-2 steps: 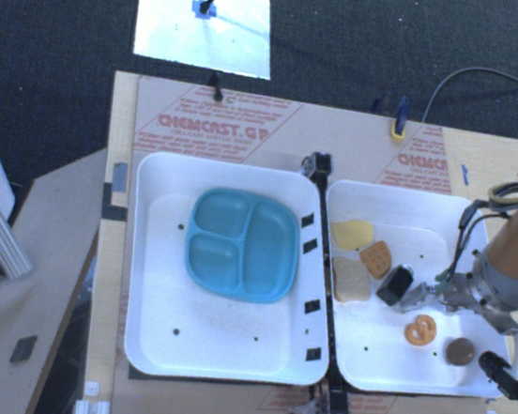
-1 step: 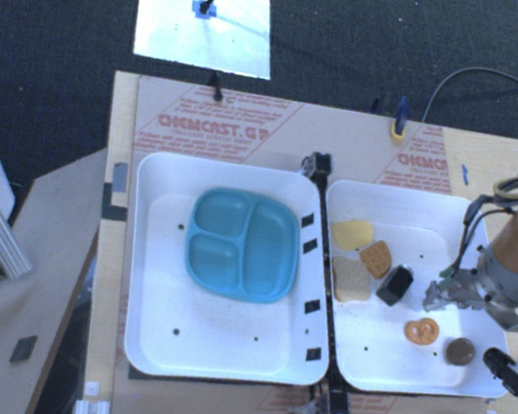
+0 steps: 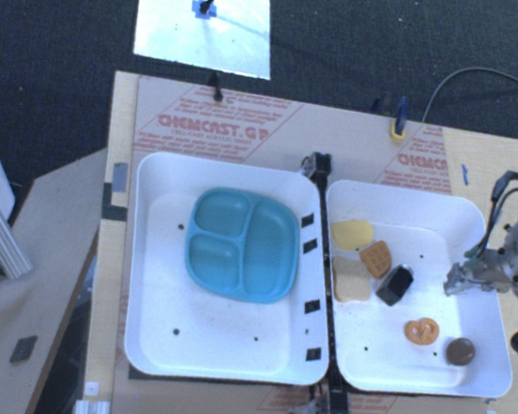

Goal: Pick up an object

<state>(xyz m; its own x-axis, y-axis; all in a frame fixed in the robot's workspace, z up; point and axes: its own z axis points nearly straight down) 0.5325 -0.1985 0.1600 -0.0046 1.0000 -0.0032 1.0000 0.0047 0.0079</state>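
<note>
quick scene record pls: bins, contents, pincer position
left bin: blue divided plate
right bin: yellow piece, waffle toy, black block, orange pretzel toy, brown round piece
pincer: over right bin's right side, nothing seen held
nearest items to pincer: black block, pretzel toy, both apart from it

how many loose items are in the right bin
6: yellow piece at far left, waffle beside it, pale slice below, black block mid-bin, orange pretzel nearer, brown ball near right.
</note>
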